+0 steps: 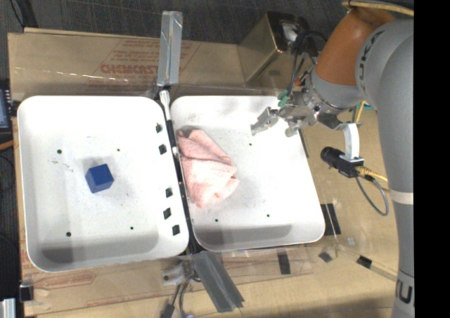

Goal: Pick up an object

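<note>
Pink cloth (204, 167), crumpled, lies in the right bin (281, 197), pushed up against that bin's left wall and running from near its far-left corner down toward the middle of that wall; long axis roughly along the wall, slightly diagonal. Blue cube (100, 177) sits in the left bin (42, 141), left of centre, well apart from everything else. Gripper (266, 122) hangs over the far edge region of the right bin, right of centre, pointing toward the bin's left side; nothing visible between its fingers, and I cannot tell how far apart they are at this resolution. Key relation: cloth is the nearer target, lying left of the gripper and toward the near edge, same bin, no divider to cross. Cube is across the centre divider (171, 169) in the other bin, much further. My read: no grasp made yet, approach phase. Going for the cloth means travel left and toward the near edge, then descend onto the bunched upper fold. Risks: cloth hugs the left wall, so a finger could clip the wall or divider clips; soft fabric may slip out or only a thin layer gets pinched. Grab nearer the cloth's right side for wall clearance.
</note>
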Tool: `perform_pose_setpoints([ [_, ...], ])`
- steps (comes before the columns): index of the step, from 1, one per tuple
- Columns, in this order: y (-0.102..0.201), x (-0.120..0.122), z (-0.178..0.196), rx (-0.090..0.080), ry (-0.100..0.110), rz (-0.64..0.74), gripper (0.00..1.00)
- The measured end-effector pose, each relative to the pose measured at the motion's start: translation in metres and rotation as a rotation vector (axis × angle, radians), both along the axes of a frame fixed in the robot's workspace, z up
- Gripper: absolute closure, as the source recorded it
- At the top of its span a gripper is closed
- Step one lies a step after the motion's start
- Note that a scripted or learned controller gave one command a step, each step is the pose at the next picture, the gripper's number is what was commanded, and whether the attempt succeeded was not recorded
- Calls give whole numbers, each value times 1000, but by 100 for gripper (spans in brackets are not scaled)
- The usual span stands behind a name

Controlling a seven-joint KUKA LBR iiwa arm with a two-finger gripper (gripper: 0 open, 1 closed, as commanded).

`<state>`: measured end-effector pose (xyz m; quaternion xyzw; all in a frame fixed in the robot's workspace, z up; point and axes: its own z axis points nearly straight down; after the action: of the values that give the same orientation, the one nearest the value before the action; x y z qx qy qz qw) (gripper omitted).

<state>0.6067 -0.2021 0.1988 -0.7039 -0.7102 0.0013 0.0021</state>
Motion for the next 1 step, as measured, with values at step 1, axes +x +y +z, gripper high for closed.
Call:
perform_pose_setpoints([
  [1, 78, -29, -102, 0, 0, 73, 0],
])
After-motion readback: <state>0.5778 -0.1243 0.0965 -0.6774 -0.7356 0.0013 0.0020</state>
